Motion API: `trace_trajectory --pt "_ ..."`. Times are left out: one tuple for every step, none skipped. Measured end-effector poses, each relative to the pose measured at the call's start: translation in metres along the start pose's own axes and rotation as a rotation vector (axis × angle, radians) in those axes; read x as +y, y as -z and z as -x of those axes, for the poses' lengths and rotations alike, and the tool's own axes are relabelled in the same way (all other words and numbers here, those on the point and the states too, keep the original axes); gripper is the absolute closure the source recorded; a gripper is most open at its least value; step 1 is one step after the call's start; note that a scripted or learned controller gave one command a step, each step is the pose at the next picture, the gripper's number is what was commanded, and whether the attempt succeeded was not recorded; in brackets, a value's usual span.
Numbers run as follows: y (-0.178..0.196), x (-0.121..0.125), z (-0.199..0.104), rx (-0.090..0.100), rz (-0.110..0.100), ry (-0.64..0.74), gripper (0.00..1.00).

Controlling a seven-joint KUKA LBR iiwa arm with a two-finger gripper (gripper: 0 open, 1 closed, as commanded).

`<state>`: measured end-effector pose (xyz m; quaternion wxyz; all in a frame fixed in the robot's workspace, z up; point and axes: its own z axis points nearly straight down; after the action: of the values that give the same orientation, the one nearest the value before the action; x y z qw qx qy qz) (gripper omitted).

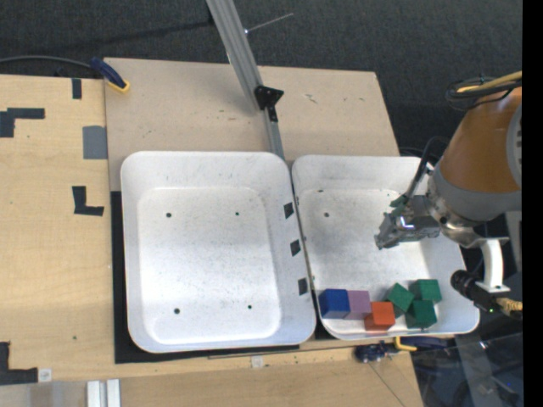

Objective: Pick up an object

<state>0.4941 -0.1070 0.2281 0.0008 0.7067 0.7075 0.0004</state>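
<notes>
Several small blocks lie along the near edge of the right bin (356, 176): a blue block (335, 302), a lilac block (359, 302), an orange block (381, 315) and three green blocks (416, 302) clustered at the right. My gripper (392, 232) hangs over the right middle of that bin, above and behind the blocks, apart from all of them. Nothing shows between its fingers.
The left bin (144, 193) sits beside the right one. A grey metal bar (242, 49) with a black clamp slants down from the top to the gap between the bins. A blue and yellow tool (110, 73) lies at the bench's far left.
</notes>
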Motion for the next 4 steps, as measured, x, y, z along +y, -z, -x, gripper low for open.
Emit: trace_trajectory --pt "-0.009 0.025 -0.046 0.002 -0.003 0.005 1.00" --pt "-0.017 0.060 -0.085 0.002 -0.003 0.005 1.00" --pt "-0.022 0.091 -0.132 0.002 -0.002 0.005 1.00" --pt "-0.016 0.125 -0.163 0.001 0.000 0.004 1.00"
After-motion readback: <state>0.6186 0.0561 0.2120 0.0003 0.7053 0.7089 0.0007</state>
